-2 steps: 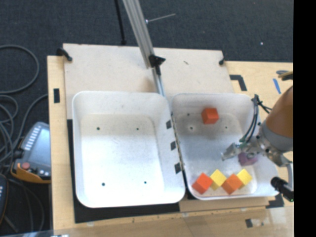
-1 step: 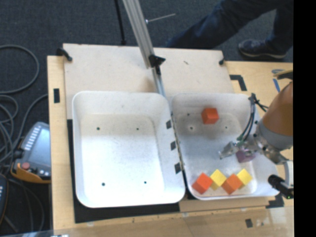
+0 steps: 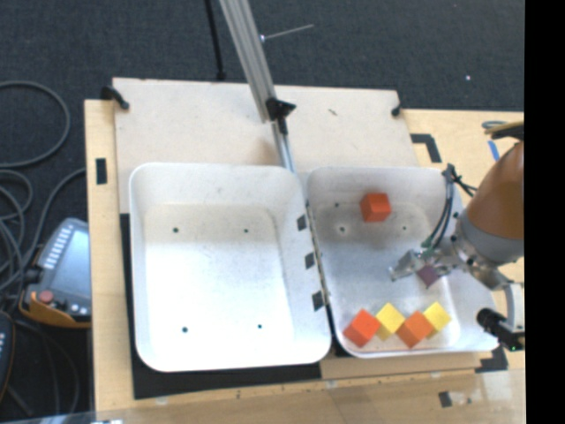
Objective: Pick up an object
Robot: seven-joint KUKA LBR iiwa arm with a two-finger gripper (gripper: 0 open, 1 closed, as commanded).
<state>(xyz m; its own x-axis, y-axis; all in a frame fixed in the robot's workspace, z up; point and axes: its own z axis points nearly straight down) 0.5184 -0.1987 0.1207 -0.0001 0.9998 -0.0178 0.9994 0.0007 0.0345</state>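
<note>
Plainly set side by side on the bench [image 3: 106, 237]: left bin [image 3: 221, 179] at nine o'clock, right bin [image 3: 353, 179] at three o'clock, rims touching along the middle. Reaching in from three o'clock, the arm [image 3: 499, 206], with the gripper [image 3: 422, 268] low over the right bin's floor, near its three o'clock wall. Cannot tell how the jaws stand; a small dull purple object [image 3: 430, 277] just beside or between them, too blurred to settle which. Toward twelve o'clock of the gripper, well apart, a lone orange cube [image 3: 376, 207] with bare floor all round. Crowded along the six o'clock rim, a row: orange cube [image 3: 361, 327], yellow cube [image 3: 389, 318], orange cube [image 3: 414, 329], yellow cube [image 3: 436, 316], touching or nearly so, close under the gripper.
</note>
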